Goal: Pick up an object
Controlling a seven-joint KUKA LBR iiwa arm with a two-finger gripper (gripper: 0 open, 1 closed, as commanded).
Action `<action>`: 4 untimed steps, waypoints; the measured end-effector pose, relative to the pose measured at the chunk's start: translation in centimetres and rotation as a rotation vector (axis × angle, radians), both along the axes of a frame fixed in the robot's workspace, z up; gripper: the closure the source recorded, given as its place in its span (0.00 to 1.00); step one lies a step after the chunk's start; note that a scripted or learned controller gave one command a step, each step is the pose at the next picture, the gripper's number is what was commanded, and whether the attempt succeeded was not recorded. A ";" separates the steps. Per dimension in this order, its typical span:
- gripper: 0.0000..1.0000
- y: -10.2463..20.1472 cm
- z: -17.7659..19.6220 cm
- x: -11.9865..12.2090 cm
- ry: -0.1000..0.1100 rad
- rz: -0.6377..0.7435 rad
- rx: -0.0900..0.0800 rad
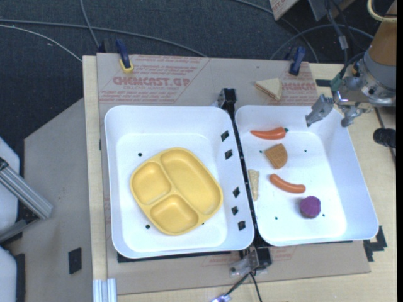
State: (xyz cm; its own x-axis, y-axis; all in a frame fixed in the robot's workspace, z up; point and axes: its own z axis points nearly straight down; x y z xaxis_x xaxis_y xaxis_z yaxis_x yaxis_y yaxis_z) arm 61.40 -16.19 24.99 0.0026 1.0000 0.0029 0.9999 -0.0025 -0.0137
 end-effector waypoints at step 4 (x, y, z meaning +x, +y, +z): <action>0.00 1.8 -13.8 0.6 -0.008 0.004 -0.001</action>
